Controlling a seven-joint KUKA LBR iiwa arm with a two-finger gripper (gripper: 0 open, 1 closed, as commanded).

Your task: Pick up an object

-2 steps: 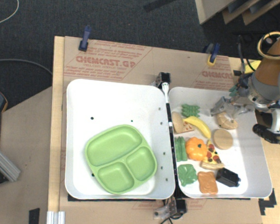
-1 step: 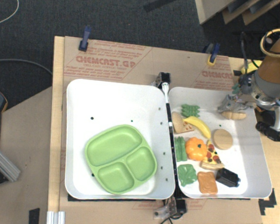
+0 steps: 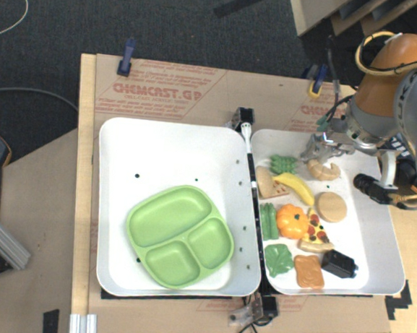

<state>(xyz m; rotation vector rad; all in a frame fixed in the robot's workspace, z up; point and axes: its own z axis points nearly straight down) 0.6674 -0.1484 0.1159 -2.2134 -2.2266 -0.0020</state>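
The right bin [image 3: 384,235] holds several toy foods. Among them are a yellow banana [image 3: 294,186], an orange pumpkin [image 3: 292,220], a round tan bun [image 3: 331,207], a green leafy piece [image 3: 283,164] and a black block [image 3: 339,264]. A beige curved piece [image 3: 325,171] lies near the bin's far edge. My gripper [image 3: 325,148] hangs low over the far part of this bin, just above the beige piece. The wrist hides what lies directly under it.
The left bin [image 3: 122,155] carries a green divided plate [image 3: 179,235]. A pizza slice [image 3: 314,238], a brown toast piece [image 3: 309,272], a green leaf [image 3: 279,257] and a green bean pod [image 3: 267,220] crowd the near part of the right bin. A black clip [image 3: 244,117] sits between the bins.
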